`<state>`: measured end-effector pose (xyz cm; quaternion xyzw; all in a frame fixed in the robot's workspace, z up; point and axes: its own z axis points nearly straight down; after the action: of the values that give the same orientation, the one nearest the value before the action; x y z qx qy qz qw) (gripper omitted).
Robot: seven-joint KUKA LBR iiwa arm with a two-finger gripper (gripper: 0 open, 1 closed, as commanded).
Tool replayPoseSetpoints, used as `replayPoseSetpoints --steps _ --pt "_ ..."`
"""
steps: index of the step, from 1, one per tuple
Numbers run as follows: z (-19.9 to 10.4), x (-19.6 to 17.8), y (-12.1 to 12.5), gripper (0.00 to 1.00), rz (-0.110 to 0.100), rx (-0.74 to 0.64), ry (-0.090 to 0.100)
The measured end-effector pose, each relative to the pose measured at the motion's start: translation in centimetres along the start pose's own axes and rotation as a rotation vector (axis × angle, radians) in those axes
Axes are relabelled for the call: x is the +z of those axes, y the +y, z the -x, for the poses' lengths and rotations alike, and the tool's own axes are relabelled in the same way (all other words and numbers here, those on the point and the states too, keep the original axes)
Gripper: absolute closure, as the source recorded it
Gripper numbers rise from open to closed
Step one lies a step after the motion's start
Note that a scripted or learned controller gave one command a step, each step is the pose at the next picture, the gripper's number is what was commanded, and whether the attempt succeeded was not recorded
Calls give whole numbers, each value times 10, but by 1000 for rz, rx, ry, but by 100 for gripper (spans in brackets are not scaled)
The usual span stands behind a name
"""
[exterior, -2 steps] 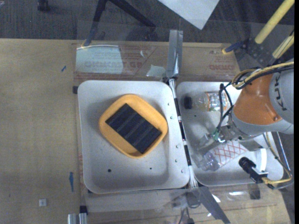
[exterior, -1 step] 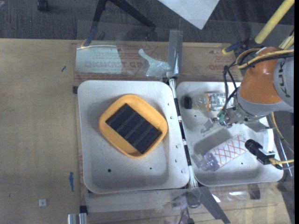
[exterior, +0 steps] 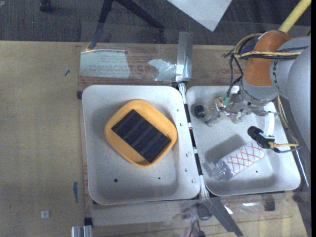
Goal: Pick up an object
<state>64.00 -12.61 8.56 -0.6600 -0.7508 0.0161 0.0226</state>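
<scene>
The arm's metal hand hangs low over the far end of the right white bin, nothing visibly between its tips; whether they are apart, I cannot tell. Nearer the camera lies a clear packet with red lattice print, likely its target. The left bin holds an orange square dish with a dark slatted panel.

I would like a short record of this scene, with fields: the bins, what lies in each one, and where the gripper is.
left bin: holds an orange tray with a dark ribbed insert, lying tilted
right bin: holds a packet with red lattice print, in the near part
arm: reaches in from the right, over the right bin
gripper: over the far part of the right bin, apart from the packet
held object: none seen between the fingers
</scene>
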Motion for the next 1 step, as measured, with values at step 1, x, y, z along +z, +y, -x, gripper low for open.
replayPoseSetpoints --steps 1 --pt "-8 -12 5 0 -29 -165 -1"
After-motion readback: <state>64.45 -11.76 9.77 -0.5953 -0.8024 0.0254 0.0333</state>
